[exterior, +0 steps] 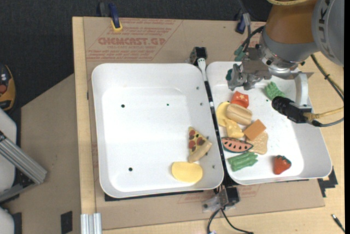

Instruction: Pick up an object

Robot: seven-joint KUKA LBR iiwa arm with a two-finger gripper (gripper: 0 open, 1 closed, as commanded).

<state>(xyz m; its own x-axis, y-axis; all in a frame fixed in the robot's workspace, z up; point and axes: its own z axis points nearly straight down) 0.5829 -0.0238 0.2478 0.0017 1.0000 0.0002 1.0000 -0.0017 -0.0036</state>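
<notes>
White plastic, two bins on the counter. Left bin (pixel 109 118) holds two things by its near right corner: one yellow disc (pixel 186 171), one pizza slice (pixel 197 143). Right bin (pixel 314 142): one strawberry (pixel 281 164) and one green pod (pixel 242 161) nearest, then one watermelon slice (pixel 237 145), one hot dog (pixel 238 113) (amid a small heap), one red piece (pixel 239 99). Fingers (pixel 240 77) hover over the far left corner; whether they're apart or together, I cannot tell.
</notes>
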